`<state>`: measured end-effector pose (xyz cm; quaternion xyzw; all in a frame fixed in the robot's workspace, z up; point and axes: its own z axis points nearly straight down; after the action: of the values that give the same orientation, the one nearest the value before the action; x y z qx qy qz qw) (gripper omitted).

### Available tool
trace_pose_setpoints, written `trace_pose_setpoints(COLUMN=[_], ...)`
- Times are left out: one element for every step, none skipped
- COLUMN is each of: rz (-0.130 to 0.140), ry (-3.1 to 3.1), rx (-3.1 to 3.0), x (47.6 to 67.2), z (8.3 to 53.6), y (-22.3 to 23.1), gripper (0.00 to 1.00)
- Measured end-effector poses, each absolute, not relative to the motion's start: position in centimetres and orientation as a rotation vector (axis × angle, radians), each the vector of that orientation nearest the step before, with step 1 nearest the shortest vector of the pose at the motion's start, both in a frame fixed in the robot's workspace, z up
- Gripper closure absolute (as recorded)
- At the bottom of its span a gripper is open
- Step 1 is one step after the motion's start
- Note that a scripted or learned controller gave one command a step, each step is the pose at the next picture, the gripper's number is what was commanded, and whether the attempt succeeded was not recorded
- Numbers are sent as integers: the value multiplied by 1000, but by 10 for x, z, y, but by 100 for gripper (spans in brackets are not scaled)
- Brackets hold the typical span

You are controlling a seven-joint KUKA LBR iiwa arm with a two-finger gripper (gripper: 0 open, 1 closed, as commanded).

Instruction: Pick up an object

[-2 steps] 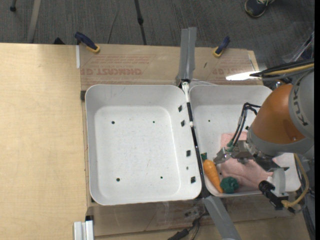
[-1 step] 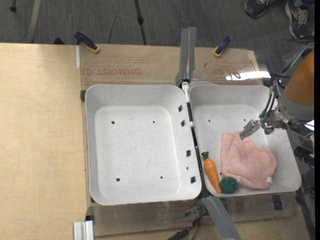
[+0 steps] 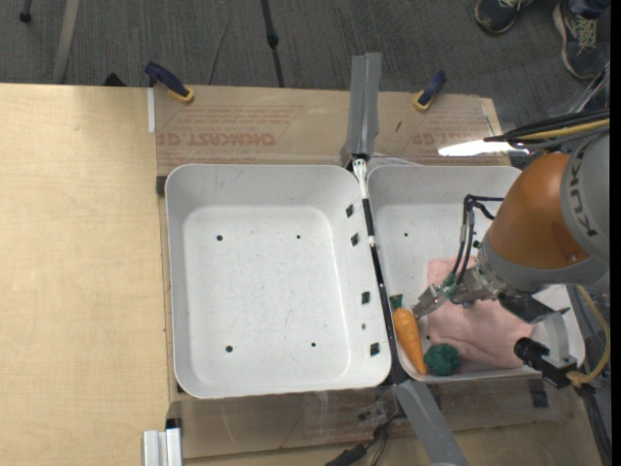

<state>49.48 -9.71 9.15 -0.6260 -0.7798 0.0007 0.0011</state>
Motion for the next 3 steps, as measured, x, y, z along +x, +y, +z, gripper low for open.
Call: trace_pose_setpoints(rz=[3,3,1], ry=[-2313,-2342,-2166], rx=[-2127,-2093,-2275], x=[580,503,492], z=[91,91,91], y=[-98,-119,-102], gripper=[0,0,0])
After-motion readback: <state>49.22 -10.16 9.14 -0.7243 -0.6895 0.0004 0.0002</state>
